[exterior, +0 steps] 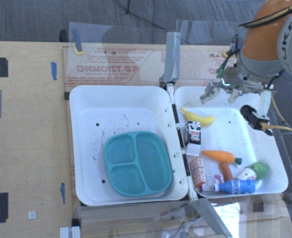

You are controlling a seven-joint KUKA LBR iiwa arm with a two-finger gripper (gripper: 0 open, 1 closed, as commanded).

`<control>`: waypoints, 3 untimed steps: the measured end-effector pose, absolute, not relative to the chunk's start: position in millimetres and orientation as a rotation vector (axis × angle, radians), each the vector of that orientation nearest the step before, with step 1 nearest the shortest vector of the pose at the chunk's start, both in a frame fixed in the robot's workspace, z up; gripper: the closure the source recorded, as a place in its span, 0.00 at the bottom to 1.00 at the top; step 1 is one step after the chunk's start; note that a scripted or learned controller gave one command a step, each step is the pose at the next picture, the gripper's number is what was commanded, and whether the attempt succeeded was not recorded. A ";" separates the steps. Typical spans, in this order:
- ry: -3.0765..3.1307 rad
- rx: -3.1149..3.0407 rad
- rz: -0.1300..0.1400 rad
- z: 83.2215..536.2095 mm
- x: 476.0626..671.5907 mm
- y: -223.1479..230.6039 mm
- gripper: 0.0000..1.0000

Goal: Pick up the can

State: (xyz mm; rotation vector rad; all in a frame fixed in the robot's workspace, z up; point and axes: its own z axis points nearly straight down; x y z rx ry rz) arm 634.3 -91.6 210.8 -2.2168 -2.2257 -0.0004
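Pincer (219,89) hovers over right bin's (277,155) far edge.

Grey carpet floor (46,9), wooden bench (27,148)

Matt, speckled white plastic bins (86,103); smooth teal plastic divided tray (137,163); pale wood-grain bench top (27,148); glossy yellow banana (197,116) and orange carrot (219,156); glossy blue plastic bottle (235,186); printed carton (193,133).
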 end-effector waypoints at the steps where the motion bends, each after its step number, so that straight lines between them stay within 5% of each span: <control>1: -2.244 -2.205 -0.003 100.4 599.2 -130.7 0.00; 2: -2.240 -2.213 -0.007 110.7 599.7 -133.0 1.00; 3: -2.227 -2.222 -0.002 169.3 624.8 -190.4 1.00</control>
